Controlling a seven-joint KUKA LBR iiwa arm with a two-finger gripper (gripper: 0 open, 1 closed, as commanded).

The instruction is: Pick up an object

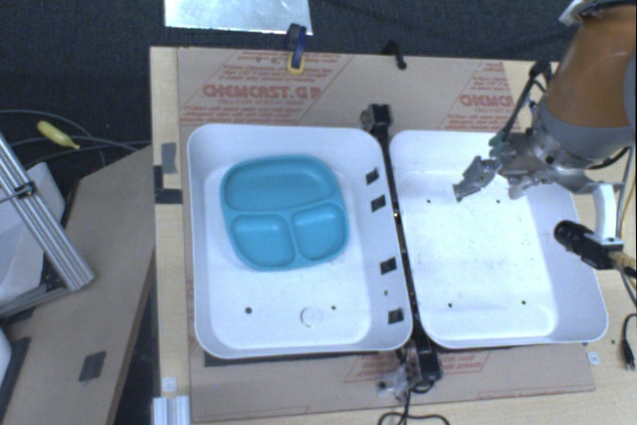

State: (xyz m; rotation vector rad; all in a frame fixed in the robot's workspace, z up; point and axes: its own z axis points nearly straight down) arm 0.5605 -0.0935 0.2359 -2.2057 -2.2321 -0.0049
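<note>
A blue divided plate point(284, 212) with three compartments lies in the left white bin point(209, 244), toward its upper middle. My gripper point(495, 182) hangs over the upper part of the right white bin point(498, 314), well to the right of the plate. Its two fingers are spread apart with nothing between them. One fingertip point(468, 186) points down and left toward the bin floor. The grey arm with its orange band point(597, 65) comes in from the right.
A black divider with clips point(390, 234) runs between the two bins. A small pale round mark point(312, 317) shows on the left bin floor. A black fitting point(582, 244) sits at the right bin's right rim. Cardboard point(299, 85) lies under the bins.
</note>
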